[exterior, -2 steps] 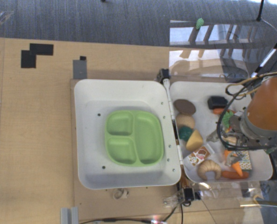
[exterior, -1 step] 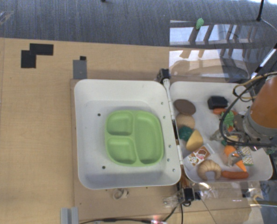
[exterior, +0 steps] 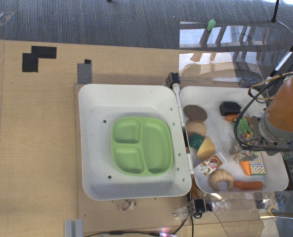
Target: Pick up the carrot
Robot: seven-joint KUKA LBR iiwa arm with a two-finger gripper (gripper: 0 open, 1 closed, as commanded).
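Croissant (exterior: 221, 178) and sausage (exterior: 248, 185) lie nearest in the right bin (exterior: 280, 184); beyond the gripper (exterior: 246, 151), whose opening I cannot tell, the carrot (exterior: 230, 118) lies apart beside a black block (exterior: 230, 107); short, orange, green-topped.

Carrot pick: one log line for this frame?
arm over right bin | gripper low among toys | carrot on bin floor, not held | green plate in left bin

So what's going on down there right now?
Arm over right bin. Carrot lying free beside patterned card. Sausage and croissant close by.
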